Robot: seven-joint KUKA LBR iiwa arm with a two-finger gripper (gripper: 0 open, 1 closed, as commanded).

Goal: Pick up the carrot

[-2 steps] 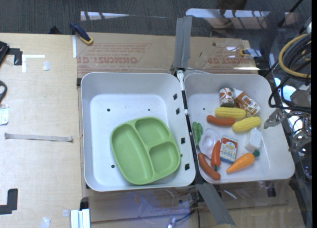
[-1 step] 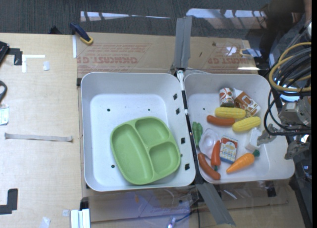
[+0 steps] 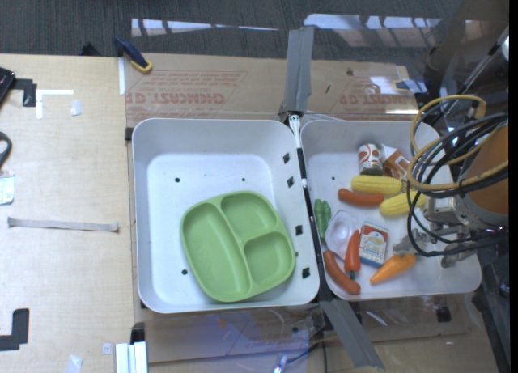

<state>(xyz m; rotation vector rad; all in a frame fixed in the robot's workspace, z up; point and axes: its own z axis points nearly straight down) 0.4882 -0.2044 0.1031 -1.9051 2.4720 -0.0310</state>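
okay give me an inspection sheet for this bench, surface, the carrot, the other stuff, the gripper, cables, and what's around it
Surface: two white bins side by side, left bin and right bin, on a pale bench.
Job's things: carrot lies near the right bin's front right corner, tip toward the bin's front.
Clutter: green divided plate in the left bin; in the right bin, corn cob, hot dog, small can, red chilli, juice carton.
Grippers: gripper is over the right bin's right edge, above and right of the carrot; finger state not readable.
Cables: yellow and black cables loop above the wrist.
Surroundings: cardboard behind the bins; dark carpet beyond.
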